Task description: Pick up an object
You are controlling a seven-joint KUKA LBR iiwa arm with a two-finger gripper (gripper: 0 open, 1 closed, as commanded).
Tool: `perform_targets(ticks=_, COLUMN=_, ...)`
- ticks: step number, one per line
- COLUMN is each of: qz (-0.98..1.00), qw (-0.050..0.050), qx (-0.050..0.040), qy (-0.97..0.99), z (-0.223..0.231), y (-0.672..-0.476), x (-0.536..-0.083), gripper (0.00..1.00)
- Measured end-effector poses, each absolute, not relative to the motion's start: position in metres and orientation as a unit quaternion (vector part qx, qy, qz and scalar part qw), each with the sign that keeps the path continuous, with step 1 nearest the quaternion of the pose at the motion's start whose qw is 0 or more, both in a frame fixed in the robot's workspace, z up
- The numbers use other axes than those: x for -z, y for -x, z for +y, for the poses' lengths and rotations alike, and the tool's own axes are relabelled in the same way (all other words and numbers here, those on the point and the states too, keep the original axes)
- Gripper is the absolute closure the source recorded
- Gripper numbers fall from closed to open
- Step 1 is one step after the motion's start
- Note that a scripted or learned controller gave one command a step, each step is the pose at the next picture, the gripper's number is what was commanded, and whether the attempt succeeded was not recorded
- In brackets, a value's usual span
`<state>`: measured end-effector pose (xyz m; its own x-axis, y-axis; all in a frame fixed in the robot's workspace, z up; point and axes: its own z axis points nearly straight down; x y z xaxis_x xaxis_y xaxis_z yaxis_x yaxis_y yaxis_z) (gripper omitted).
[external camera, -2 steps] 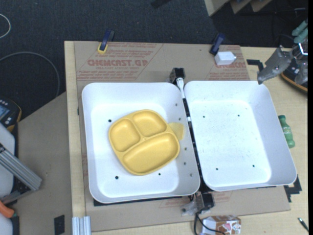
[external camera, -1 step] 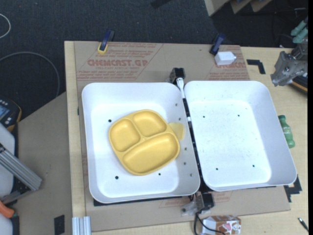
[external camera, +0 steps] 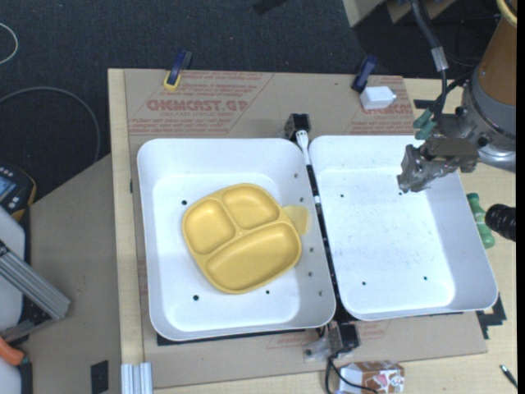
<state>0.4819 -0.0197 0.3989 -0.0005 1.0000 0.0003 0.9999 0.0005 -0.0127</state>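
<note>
My end effector (external camera: 413,179) hangs over the far part of the right bin (external camera: 459,298), reaching in from the right side of the counter (external camera: 246,101), and from this slanted overhead angle it reads as a dark cluster at the end of my wrist; I cannot tell how it is set, though nothing shows caught in it. The thing worth picking up is well apart from me: a yellow divided plate (external camera: 241,236) lying flat in the middle of the left bin (external camera: 156,220), its three compartments facing up, turned a little askew to the bin walls. A small pale yellow piece (external camera: 297,217) peeks out from its right edge, touching or tucked beneath it; I cannot tell which, nor whether it is a separate object. The plate sits away from the bin's walls, which I judge is helpful, since it leaves room to come down on a rim from most sides. Its shallow, smooth form is likely why it rests so stably, and also why a two-finger pinch would need an edge or one of the raised dividers rather than the broad face. The floor of the right bin below me is bare white, so my position here looks like a hover and not an approach. I judge the pick not yet begun: I would need to cross the black seam (external camera: 316,203) between the bins and go left.
</note>
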Motion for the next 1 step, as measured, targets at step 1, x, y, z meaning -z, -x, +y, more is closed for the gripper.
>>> perform_targets(ticks=1, qz=-0.710, qw=0.003, qx=-0.0012, qy=0.704, z=0.0591, y=-0.4788, x=-0.3767, gripper=1.00)
